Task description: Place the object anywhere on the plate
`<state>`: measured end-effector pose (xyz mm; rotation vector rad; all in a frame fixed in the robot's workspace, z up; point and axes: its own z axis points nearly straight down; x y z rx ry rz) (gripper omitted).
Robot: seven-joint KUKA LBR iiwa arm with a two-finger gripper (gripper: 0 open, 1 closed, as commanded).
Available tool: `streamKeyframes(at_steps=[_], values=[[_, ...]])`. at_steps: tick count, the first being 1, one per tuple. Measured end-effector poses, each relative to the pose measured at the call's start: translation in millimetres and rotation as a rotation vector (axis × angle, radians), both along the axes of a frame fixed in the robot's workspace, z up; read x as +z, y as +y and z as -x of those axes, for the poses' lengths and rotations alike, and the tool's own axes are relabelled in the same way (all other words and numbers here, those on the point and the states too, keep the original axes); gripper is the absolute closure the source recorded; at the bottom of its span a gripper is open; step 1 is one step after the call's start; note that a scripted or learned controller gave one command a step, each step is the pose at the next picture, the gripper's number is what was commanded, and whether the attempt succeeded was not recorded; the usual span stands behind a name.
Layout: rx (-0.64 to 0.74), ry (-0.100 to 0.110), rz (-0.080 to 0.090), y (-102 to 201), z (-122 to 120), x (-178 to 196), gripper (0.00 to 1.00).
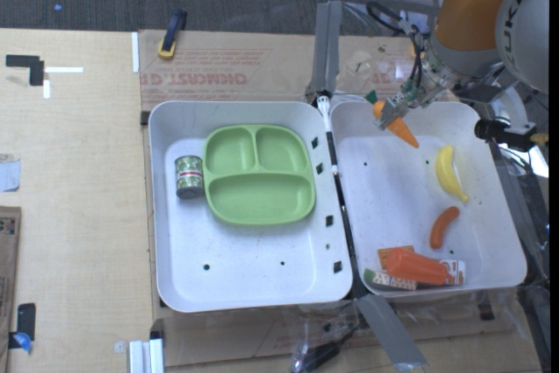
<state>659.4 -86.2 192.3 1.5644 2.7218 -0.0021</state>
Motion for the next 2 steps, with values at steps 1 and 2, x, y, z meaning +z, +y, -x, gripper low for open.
streamKeyframes(at_steps=[1, 2], values=[[0.004, 0.002, -0.001, 93.7, 39.4, -0.5, 1.0], [-0.025, 0.001, -0.001, 137.4, 12.1, -1.3, 1.0]])
